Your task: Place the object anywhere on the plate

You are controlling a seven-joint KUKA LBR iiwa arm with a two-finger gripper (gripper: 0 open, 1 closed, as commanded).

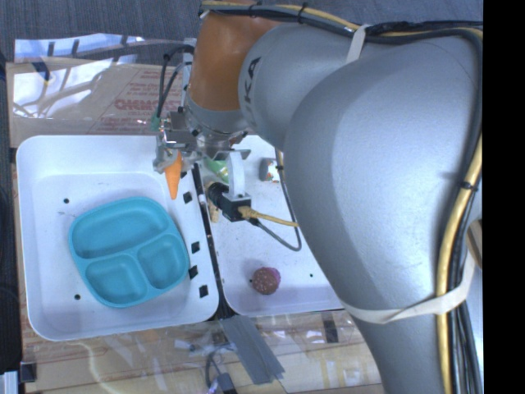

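Note:
A blue plate (127, 249) with three compartments lies in the left bin (41, 220). My gripper (174, 161) hangs over the far right part of that bin, close to the divider between the bins. It is shut on a small orange carrot-shaped object (173, 180), whose pointed end sticks down below the fingers. The carrot is up and to the right of the plate's far right corner, apart from the plate. The wrist and cables hide the top of the carrot.
In the right bin (283, 298) a reddish-brown ball (265, 280) lies near the front. A small grey item (268, 169) and a green item (216, 169) sit near the wrist. The big grey arm covers the right side.

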